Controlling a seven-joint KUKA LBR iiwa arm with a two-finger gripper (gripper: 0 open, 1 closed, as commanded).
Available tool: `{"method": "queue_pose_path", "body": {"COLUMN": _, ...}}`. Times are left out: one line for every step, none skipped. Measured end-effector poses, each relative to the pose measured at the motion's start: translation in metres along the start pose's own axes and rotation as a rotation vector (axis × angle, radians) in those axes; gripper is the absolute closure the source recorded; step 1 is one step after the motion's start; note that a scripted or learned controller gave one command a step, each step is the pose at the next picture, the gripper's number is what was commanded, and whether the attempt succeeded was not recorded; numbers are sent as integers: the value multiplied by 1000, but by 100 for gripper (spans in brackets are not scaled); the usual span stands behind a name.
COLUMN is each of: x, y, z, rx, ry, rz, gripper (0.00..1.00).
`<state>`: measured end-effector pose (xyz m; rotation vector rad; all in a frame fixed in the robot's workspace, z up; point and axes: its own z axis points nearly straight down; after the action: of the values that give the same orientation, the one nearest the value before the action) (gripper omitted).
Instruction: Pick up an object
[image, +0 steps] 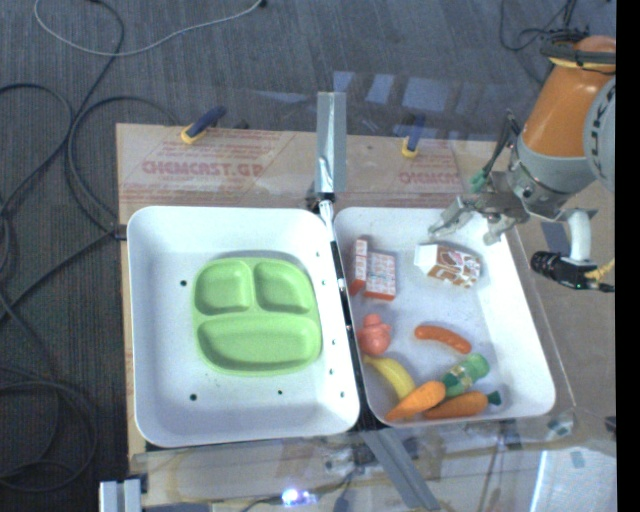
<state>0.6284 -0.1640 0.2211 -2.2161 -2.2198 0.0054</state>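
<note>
Fingers (452, 219) spread wide and gripping nothing, I hang my gripper (468, 225) over the right bin's (533, 330) far corner, just above the white snack packet (449, 264), apparently lined up to descend on it.

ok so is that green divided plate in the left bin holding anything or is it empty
Empty. The green divided plate lies flat in the left bin, and all three of its compartments show bare green; the toy food sits in the right bin.

The board (200, 170) under the bins carries faint red print, mirrored, perhaps "CHEMCAST". A second red line near its right clamp (408, 140) is too blurred to read.
</note>
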Motion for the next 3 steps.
{"method": "queue_pose_path", "body": {"x": -20, "y": 25, "z": 112, "rx": -1, "ry": -3, "rz": 73, "gripper": 0}}
{"method": "queue_pose_path", "body": {"x": -40, "y": -29, "z": 96, "rx": 0, "ry": -2, "rz": 102, "gripper": 0}}
{"method": "queue_pose_path", "body": {"x": -45, "y": -60, "z": 128, "rx": -27, "ry": -1, "rz": 14, "gripper": 0}}
